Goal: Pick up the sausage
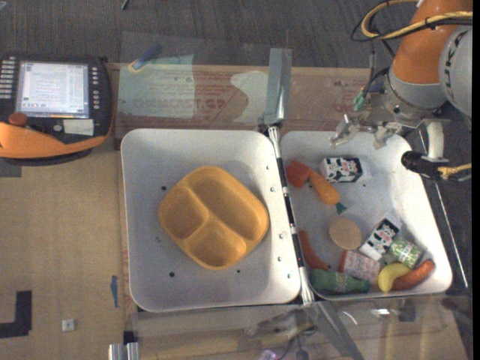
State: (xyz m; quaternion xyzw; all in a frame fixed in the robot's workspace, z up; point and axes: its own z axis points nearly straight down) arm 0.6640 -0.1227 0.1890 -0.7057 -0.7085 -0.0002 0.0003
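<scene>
Gripper of mine hangs open over the right bin's far rim, grasping nothing. My sausage lies in the near right corner, long axis slanting up toward the right wall, touching a banana, a green can just beyond it. Open floor lies mid-bin.

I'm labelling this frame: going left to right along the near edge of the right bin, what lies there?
Green bottle → yellow lemon → sausage. The gripper hovers at the bin's far edge.
</scene>
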